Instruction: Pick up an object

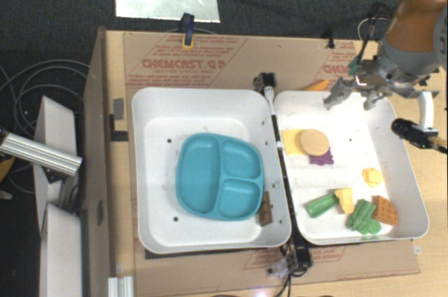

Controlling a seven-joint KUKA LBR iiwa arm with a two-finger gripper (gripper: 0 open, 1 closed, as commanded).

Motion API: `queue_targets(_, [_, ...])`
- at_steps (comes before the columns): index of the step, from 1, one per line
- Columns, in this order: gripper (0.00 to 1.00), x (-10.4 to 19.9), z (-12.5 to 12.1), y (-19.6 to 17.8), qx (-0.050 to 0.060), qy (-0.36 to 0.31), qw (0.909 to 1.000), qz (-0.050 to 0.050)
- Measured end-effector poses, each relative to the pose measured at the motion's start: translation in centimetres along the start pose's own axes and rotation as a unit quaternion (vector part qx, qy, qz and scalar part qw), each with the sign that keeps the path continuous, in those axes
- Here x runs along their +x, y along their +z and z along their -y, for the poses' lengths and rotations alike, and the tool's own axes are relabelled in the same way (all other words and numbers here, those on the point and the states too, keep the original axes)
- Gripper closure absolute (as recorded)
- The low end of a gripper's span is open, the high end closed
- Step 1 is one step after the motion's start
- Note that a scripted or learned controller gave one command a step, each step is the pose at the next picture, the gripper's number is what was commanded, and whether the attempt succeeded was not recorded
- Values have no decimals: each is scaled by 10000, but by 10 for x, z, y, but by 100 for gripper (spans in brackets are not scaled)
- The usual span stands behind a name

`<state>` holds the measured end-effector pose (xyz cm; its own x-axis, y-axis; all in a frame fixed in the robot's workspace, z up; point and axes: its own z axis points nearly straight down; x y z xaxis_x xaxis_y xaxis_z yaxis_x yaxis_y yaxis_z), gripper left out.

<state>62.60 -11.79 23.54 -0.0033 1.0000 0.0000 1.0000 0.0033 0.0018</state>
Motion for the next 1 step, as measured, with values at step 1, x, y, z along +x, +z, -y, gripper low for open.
queue_targets(1, [0,4,39,92,40,15,10000,-9])
